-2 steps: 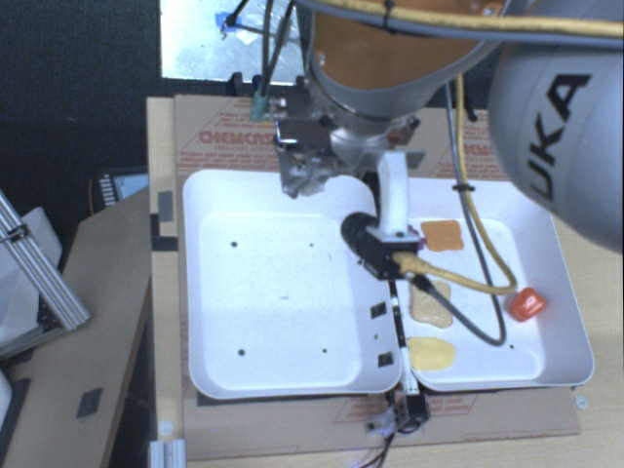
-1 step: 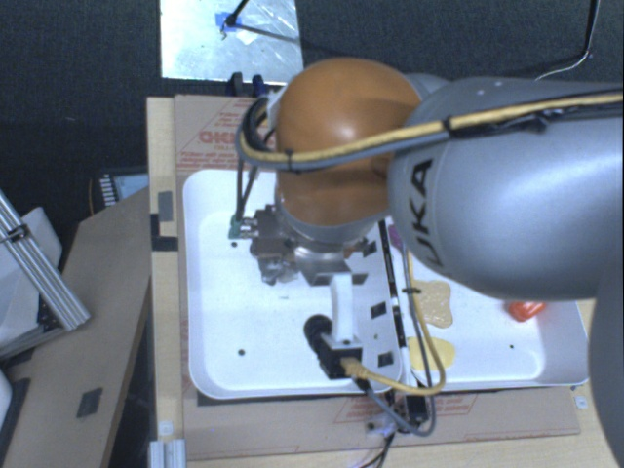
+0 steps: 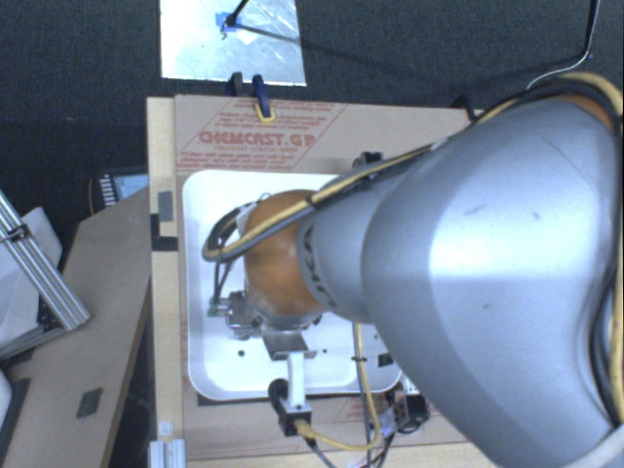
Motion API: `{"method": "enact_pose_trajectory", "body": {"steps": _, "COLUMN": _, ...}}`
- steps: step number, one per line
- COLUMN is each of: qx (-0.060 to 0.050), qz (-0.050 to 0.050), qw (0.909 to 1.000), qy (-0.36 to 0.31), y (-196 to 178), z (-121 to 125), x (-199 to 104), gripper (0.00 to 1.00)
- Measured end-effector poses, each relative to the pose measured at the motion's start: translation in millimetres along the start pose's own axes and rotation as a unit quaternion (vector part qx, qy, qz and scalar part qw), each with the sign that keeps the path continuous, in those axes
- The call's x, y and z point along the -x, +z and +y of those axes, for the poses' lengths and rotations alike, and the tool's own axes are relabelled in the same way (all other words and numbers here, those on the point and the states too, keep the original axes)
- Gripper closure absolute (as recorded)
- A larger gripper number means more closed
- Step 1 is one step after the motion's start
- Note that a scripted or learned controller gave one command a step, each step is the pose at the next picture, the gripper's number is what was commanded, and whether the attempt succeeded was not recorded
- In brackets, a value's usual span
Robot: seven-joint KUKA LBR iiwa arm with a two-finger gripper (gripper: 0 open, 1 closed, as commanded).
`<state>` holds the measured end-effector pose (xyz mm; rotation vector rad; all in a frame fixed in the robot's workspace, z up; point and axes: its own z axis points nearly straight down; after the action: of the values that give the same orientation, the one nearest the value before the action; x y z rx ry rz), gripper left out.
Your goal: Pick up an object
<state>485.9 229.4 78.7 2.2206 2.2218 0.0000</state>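
One gripper (image 3: 232,312), of which part of a metal body shows at the lower left of the wrist, low over the white bin (image 3: 195,261); whether it is apart or together cannot be told, the wrist covering it from above.
One object to pick: its place cannot be told, since the wrist and arm hide the middle of the bin.
One orange band (image 3: 278,256), directly above the gripper, with black and yellow cables (image 3: 222,234) looping off its left side.
One grey arm (image 3: 478,291), large in the foreground, entering from the right and covering the right half of the bin.
One brown printed sheet (image 3: 255,135) under the bin, red lettering along its far edge.
Two clamps (image 3: 261,96), one blue and one black, on that far edge.
One pale wooden surface (image 3: 97,359) to the left.
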Motion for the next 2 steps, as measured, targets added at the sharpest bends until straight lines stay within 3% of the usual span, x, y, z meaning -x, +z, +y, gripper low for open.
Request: {"method": "enact_pose_trajectory", "body": {"steps": 2, "qx": 0.000, "qz": 0.001, "qw": 1.0000, "qy": 0.000, "y": -26.8, "z": 1.6, "x": -0.3, "gripper": 1.00}}
